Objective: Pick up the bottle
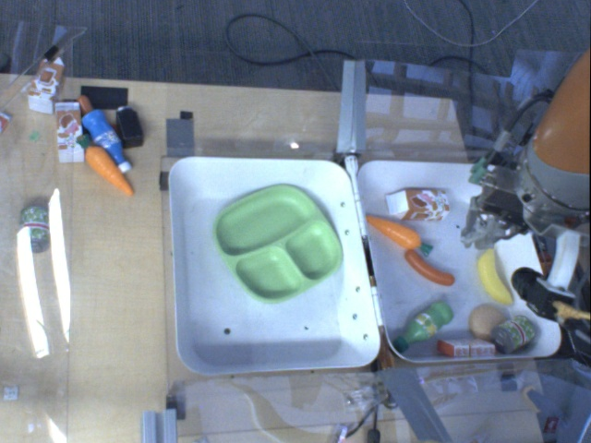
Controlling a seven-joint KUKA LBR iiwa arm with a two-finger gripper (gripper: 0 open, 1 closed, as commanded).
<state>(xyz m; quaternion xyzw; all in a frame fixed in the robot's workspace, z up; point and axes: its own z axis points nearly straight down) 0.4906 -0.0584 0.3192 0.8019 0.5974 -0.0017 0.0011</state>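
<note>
My gripper (482,221), its grip state impossible to tell, hovers far from the green bottle (423,325), risking snagging the crowding banana (494,278).

Grey arm (545,187) with orange band (565,132), dark cables, metallic grey gripper (482,224).

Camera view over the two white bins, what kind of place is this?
Likely a robotics lab bench for pick-and-place trials: a grey arm's gripper hangs over the right white bin of toy food, including a small green plastic bottle, and loose black cables trail across the carpet.
</note>
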